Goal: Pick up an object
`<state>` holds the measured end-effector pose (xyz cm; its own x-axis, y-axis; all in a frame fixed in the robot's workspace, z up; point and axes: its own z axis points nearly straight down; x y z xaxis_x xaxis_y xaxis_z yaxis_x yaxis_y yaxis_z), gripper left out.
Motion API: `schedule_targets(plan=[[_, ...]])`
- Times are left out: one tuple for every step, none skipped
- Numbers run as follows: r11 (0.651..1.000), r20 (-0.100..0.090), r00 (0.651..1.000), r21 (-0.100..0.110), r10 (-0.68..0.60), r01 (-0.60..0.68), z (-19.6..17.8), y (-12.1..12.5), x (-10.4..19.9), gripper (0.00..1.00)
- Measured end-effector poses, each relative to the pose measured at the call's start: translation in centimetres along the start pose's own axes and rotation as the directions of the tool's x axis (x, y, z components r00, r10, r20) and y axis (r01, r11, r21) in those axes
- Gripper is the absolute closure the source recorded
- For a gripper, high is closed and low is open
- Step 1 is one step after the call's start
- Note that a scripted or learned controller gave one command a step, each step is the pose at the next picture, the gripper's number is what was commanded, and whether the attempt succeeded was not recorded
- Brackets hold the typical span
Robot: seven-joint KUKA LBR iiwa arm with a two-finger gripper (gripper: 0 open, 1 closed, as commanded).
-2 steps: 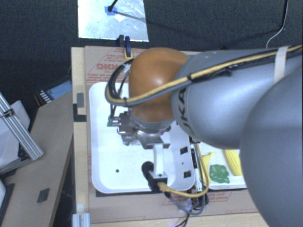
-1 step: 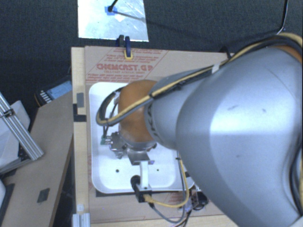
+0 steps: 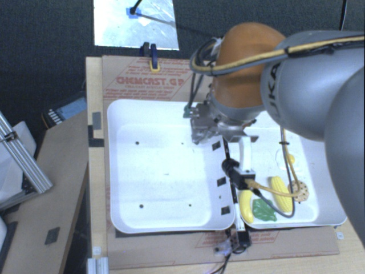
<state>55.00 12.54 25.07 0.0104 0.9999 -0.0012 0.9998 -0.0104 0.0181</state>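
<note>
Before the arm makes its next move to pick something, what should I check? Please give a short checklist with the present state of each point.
1. Targets available: ok. A yellow plastic corn cob, a yellow banana-shaped toy and a flat green plastic piece lie in the right white bin.
2. Pincer over a target: not ok. It hangs near the far end of the divider between the bins, apart from the toys.
3. Pincer open or shut: cannot tell.
4. Something already held: cannot tell.
5. Targets separated: not ok. The toys crowd the near corner, with a yellow cable looping over them.
</note>
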Motion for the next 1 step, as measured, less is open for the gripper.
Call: schedule_targets(plan=[[1.0, -0.002, 1.0, 0.017, -0.011, 0.011, 0.91, -0.51, 0.79, 0.0]])
